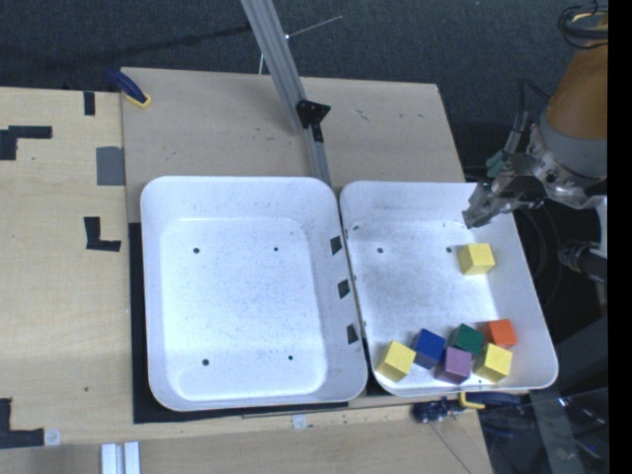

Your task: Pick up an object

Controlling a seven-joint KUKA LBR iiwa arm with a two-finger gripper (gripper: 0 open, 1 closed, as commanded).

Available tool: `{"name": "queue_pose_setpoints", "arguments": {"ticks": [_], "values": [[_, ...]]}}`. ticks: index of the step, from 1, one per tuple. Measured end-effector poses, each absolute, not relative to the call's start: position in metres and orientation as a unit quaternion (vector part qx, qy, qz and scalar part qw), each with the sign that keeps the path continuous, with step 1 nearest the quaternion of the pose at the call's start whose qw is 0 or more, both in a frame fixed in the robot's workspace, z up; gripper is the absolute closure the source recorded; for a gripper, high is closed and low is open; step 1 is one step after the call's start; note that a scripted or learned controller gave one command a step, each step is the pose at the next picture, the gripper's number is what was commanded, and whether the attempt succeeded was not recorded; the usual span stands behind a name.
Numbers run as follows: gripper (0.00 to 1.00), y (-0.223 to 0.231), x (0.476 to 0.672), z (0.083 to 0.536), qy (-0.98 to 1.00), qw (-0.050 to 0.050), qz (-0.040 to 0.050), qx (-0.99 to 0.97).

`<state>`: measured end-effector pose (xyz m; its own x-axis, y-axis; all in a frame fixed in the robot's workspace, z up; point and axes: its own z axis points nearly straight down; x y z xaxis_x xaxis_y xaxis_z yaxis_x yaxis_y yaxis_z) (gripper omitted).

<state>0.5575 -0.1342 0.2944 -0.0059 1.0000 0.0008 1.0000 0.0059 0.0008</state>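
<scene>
Gripper (480, 211): above right bin's (395, 215) far edge — finger state cannot be told.
Yellow cube (476, 258): likely light, rigid — grasp opposite flat faces.

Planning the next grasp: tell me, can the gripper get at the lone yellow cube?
Probably yes. The gripper hangs just above the lone yellow cube in the right bin, nothing lies between them, and the other cubes cluster at the bin's near edge.

Hand (481, 212) above yellow cube (476, 258)
</scene>
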Motion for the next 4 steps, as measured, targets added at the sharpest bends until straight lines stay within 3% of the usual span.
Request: {"name": "queue_pose_setpoints", "arguments": {"ticks": [3, 4], "values": [[1.00, 0.031, 0.568, 0.278, 0.709, -0.001, -0.0006, 0.705], [1.00, 0.087, 0.560, 0.270, 0.710, -0.001, -0.0007, 0.705]]}}
